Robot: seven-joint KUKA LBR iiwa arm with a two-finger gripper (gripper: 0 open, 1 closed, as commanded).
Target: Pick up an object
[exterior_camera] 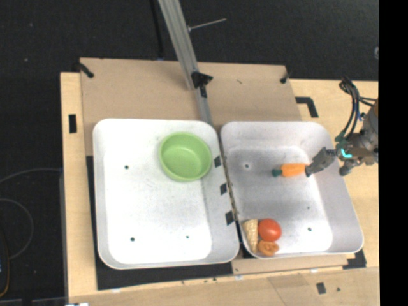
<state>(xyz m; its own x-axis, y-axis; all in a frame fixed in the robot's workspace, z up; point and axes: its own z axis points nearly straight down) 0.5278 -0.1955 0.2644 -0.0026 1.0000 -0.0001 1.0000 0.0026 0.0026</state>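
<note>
Carrot (293,169) lies mid right bin (331,234), green tip pointing left. My gripper (320,160) touches its right end; cannot tell jaw opening or any hold. Risk: end-on contact shoves carrot away, or pinch on tapered end slips during lift.

Arm (364,139) — cut off, right edge

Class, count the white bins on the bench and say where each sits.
2: left bin holding a green bowl; right bin beside it, holding a toy carrot.
</note>
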